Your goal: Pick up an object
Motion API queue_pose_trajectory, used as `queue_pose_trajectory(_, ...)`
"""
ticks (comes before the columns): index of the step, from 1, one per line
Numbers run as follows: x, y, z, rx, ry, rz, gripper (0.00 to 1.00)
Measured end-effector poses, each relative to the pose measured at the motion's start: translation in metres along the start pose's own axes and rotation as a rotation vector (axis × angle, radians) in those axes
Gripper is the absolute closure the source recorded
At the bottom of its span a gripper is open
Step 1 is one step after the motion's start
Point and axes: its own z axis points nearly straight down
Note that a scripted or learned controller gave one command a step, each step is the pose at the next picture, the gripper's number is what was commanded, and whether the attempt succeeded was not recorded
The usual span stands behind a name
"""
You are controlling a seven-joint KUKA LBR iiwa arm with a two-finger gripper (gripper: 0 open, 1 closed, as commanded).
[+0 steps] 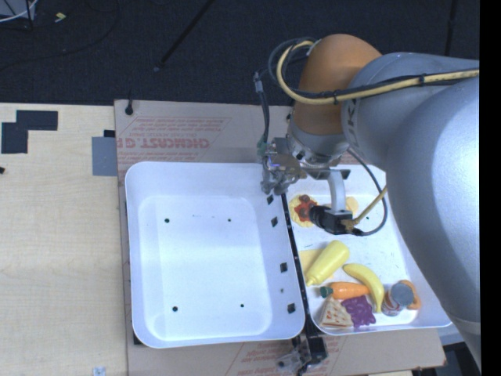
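Nearest the camera, at the near end of the right bin (374, 249), the toys lie packed together. A tan wedge (335, 315) sits at the near rim, touching a purple bunch of grapes (360, 310) beside it. A round grey and orange piece (401, 296) rests in the corner at the view's right. Just beyond the wedge lies a carrot (344, 291), and a banana (366, 282) curves along its far side down toward the grapes. Farther in, a yellow piece (326, 262) lies at a slant close to the wall shared with the left bin (203, 257), well apart from me.

Farther still, a flat yellow and red piece (301, 207) lies on the floor of the right bin, near its far end. Part of it is hidden under my own hardware, so I cannot tell its full shape.

My gripper (279, 175) hangs at the far end of the strip where the two bins meet, just beside that flat piece and above the rims. I cannot tell whether I am open or closed, and I see nothing held in me. All the toys lie in the bin.
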Motion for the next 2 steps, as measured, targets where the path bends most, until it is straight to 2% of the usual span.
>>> queue_pose_trajectory(1, 0.015, 0.002, -0.291, -0.019, -0.002, 0.004, 1.00)
queue_pose_trajectory(2, 0.075, 0.001, -0.160, 0.011, -0.003, 0.002, 1.00)
